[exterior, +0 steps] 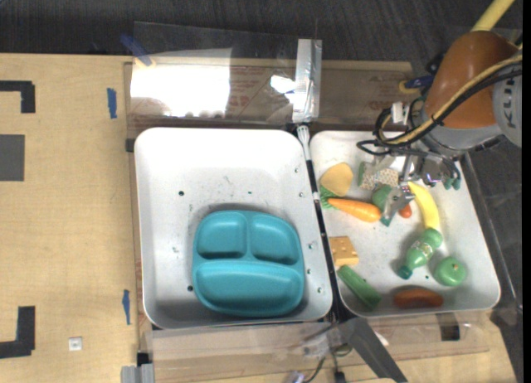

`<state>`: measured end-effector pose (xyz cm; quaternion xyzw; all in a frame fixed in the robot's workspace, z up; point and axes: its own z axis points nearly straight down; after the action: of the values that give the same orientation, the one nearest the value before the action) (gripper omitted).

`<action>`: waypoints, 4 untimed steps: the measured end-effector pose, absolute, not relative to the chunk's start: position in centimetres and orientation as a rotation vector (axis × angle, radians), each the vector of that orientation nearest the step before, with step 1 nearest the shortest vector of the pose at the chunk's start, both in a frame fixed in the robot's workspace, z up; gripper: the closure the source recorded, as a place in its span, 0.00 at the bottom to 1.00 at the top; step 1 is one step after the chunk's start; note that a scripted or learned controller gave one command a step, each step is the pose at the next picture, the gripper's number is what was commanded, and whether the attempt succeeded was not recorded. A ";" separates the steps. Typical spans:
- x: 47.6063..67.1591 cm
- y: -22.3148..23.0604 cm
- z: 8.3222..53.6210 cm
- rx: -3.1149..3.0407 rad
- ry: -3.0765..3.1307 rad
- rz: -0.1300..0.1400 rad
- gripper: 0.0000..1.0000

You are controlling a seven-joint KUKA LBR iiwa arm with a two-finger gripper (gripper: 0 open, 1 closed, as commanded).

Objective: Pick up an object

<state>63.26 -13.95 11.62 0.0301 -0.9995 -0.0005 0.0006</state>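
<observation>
Toys crowded the right bin (485, 269): a carrot (357, 208) lay by its left wall, a banana (426, 207) toward its middle, and the gripper (401, 200) hung low between them. I couldn't tell how it was set.

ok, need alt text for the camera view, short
The arm's hand hangs low over the right bin, among toy foods: carrot, banana, green apple. The left bin holds a teal divided tray.
</observation>
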 end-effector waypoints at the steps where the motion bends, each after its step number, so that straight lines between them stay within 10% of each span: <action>1: 61.4 -12.4 10.1 0.001 -3.180 0.015 0.00; 3: 55.8 -14.4 8.9 -0.124 -3.150 0.000 0.00; 4: 57.4 -9.6 9.0 0.056 -3.157 0.002 0.00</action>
<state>57.43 -9.59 8.96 0.0176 -0.9998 0.0007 -0.0080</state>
